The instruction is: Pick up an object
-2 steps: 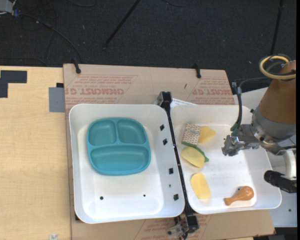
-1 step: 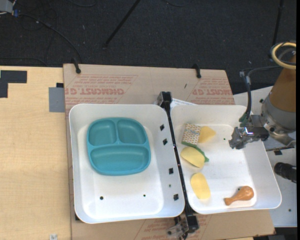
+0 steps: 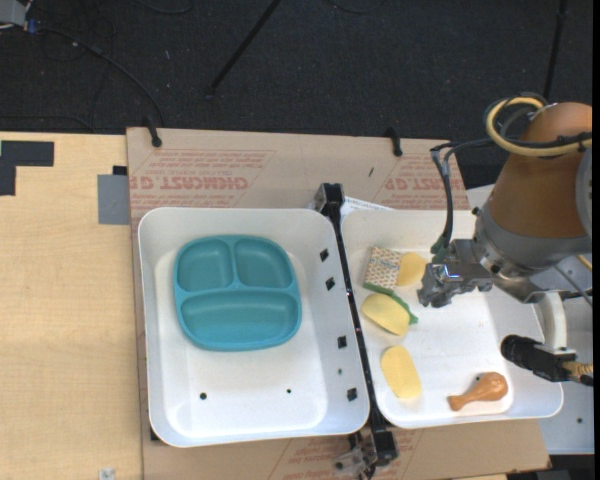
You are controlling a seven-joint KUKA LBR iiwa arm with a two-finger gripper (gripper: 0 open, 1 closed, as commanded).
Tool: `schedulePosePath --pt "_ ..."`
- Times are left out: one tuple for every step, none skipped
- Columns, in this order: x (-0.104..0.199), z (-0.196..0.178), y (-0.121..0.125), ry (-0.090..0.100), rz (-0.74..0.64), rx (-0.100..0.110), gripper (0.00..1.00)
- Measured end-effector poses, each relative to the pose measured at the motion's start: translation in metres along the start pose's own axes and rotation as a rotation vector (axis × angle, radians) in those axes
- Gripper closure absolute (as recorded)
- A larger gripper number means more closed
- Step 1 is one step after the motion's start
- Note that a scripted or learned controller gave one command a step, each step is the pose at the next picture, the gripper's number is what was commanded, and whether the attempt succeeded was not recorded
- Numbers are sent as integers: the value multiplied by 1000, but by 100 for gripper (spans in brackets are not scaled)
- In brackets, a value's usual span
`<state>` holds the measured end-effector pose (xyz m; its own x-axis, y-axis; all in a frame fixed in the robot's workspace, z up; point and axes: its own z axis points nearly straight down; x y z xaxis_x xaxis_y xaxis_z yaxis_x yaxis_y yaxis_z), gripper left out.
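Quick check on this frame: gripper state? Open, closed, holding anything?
Gripper: cannot be told. It hangs over the right bin beside the small yellow piece, with nothing visibly held.

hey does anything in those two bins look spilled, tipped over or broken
Nothing stands out. The teal divided plate lies flat in the left bin; the toy foods, including a drumstick, lie loose but intact in the right bin.
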<state>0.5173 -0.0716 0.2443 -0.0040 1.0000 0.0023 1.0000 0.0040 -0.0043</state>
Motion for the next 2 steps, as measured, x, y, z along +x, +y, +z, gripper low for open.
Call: schedulePosePath --pt "62 9 -4 0 -1 0 100" --pt "109 4 -9 -1 0 -1 100"
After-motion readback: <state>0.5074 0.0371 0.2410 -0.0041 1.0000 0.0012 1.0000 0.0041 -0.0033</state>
